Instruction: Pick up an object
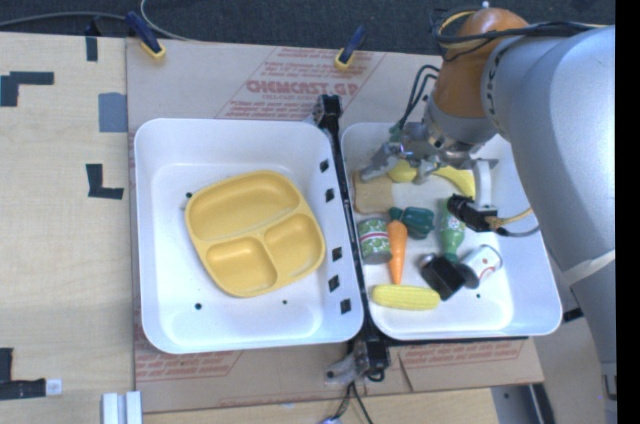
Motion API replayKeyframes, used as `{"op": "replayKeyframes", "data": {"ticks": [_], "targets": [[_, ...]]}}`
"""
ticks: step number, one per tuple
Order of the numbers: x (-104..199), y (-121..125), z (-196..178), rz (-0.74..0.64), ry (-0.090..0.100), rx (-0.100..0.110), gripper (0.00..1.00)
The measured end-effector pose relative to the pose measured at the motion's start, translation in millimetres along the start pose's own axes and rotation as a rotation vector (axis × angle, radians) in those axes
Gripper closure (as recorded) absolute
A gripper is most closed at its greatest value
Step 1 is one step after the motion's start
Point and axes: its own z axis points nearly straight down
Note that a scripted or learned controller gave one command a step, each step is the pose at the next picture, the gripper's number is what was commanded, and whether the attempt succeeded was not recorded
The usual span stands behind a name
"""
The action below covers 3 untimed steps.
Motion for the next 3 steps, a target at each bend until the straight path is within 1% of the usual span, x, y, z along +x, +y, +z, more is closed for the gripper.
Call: {"op": "replayKeyframes", "data": {"ticks": [1,2,3], "targets": [[0,15,1,0.002,0.001,0.006,0.00],[0,16,-10,-0.001,-0.002,0.000,1.00],[81,-9,-98,-0.001,0.001,0.003,1.00]]}}
